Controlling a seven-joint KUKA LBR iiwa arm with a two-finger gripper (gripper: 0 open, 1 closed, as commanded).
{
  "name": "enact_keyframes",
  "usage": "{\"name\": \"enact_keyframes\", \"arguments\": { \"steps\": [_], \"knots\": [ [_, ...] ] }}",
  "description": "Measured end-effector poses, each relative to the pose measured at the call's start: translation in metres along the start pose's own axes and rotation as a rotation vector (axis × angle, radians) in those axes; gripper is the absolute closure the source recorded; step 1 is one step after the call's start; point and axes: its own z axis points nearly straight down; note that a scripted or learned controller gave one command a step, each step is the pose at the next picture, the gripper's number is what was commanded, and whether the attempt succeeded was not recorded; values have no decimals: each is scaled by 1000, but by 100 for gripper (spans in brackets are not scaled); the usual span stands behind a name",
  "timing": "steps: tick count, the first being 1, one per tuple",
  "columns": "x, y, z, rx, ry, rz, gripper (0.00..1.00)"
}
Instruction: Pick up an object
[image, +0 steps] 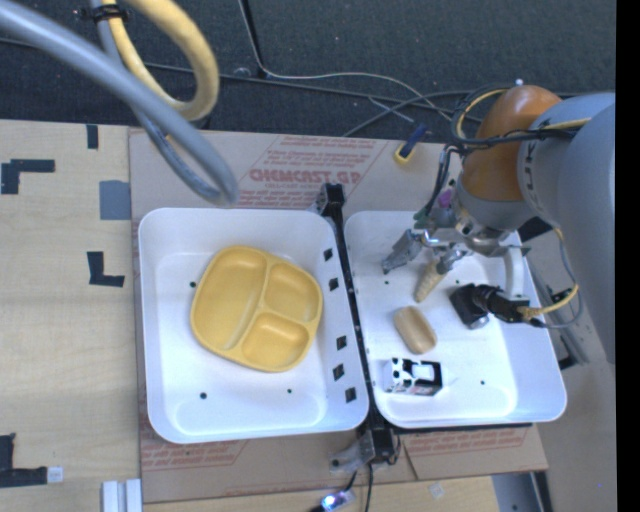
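Observation:
In the right bin (520, 395) lie three things. A tan cone (427, 284) lies near the middle, a tan bread-like lump (414, 329) sits below it, and a black-and-white toy cow (413, 376) is near the front left. My gripper (421, 261) hangs low over the back of this bin, open. Its grey left finger (398, 254) splays toward the divider, and the cone's upper end lies right by the other finger. Nothing is clamped between the fingers.
A yellow divided plate (257, 305) lies in the left bin (170, 390). A black divider strip (345, 310) separates the bins. The arm's bulk covers the right bin's back right corner. Grey hoses cross the top left.

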Motion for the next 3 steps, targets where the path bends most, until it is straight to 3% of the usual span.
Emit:
{"name": "enact_keyframes", "arguments": {
  "steps": [1, 2, 3],
  "knots": [
    [0, 3, 48, -13, -3, -1, 0],
    [1, 4, 35, -19, -3, -3, 100],
    [5, 5, -28, -11, 0, 0, 100]
  ]
}}
